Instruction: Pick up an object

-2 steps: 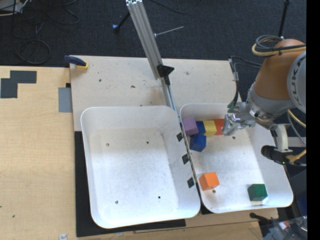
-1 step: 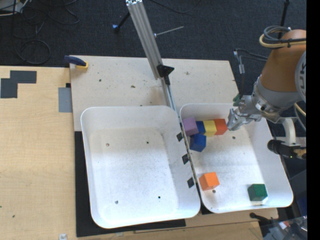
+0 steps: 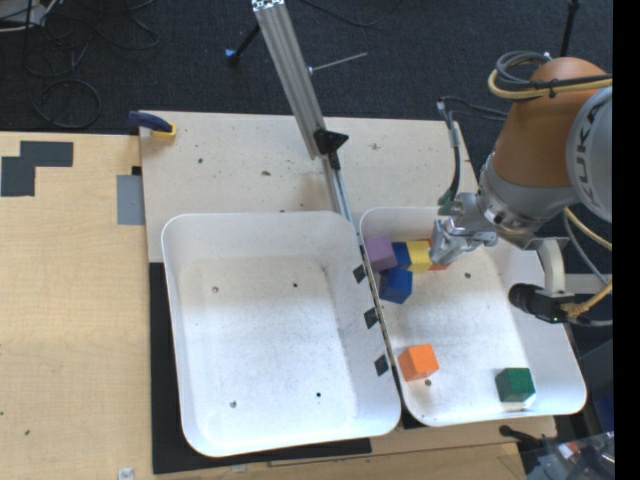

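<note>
The gripper (image 3: pixel 447 246) is seen low over the upper left part of the right bin (image 3: pixel 545 393), at the end of the grey arm (image 3: pixel 545 158) that reaches in from the right with its orange band above the wrist. Whether anything is held cannot be told, since the tip is blurred and its lower end is merged with a small cluster of blocks.

The bench (image 3: pixel 240 168) is covered by a pale speckled board, and a light wooden surface (image 3: pixel 70 298) is seen to the left of it. The left bin (image 3: pixel 200 258) is set beside the right bin, the two rims touching along a seam marked by black clips. A slanted aluminium rail (image 3: pixel 292 68) is seen rising from behind the bins toward the top of the view.

Within the right bin, the cluster is found near the upper left corner: a purple block (image 3: pixel 379 252) is placed against the left wall, a blue block (image 3: pixel 397 283) is just beside it and lower, and a yellow block (image 3: pixel 418 256) is touched or overlapped by the gripper tip. A sliver of red is seen at the yellow block's lower right edge. An orange block (image 3: pixel 419 361) is set lower down near the left wall, well apart from the cluster. A green block (image 3: pixel 516 384) is seen near the lower right corner.
</note>
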`<state>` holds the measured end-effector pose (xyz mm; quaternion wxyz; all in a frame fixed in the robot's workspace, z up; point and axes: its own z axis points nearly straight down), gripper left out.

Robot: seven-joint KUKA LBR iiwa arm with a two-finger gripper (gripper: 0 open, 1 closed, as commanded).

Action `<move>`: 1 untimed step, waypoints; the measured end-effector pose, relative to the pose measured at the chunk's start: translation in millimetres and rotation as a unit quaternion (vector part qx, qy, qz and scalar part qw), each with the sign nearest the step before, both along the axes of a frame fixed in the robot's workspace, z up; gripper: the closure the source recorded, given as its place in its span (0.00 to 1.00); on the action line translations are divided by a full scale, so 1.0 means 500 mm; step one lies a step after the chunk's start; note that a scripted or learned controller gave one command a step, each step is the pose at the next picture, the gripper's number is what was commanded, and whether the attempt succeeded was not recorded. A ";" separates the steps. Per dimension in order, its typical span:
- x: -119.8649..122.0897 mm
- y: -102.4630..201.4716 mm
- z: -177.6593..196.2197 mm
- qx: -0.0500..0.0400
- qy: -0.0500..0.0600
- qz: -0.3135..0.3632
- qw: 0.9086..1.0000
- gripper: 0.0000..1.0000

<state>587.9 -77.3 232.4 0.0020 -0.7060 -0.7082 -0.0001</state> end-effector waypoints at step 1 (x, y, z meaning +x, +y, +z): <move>-0.017 0.097 -0.022 0.000 0.001 0.000 1.000 1.00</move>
